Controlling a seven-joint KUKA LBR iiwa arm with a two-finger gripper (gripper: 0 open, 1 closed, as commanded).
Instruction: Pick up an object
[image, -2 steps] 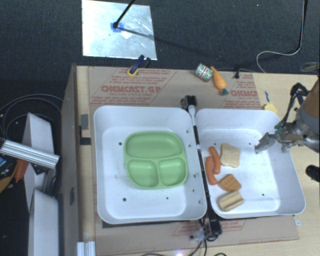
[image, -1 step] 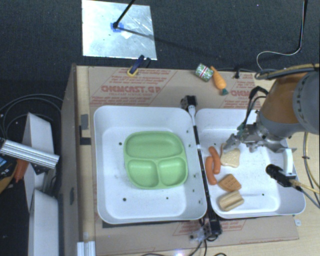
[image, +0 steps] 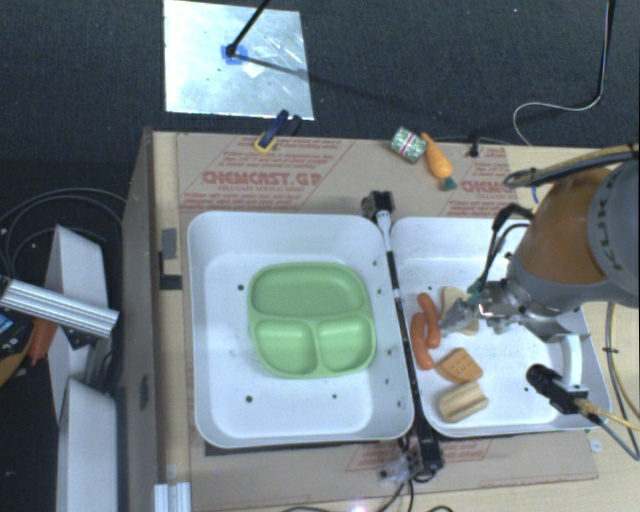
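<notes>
One gripper (image: 468, 312) is seen low inside the right bin (image: 560, 415), at the end of a grey and orange arm (image: 570, 235) reaching in from the right. Whether anything is pinched cannot be told, as the tip is small and blurred. It is poised just beside a cluster of small food items near the bin's left wall. Nothing appears to be lifted, so the pick is judged not yet done.

Four items can be counted in this bin: an orange sausage shape (image: 428, 313), a smaller orange piece (image: 424, 356), a tan cracker (image: 459, 366) and a pale bread roll (image: 462, 402). One green divided tray (image: 311, 318) lies in the left bin (image: 225, 260). Two bins are counted in all.
</notes>
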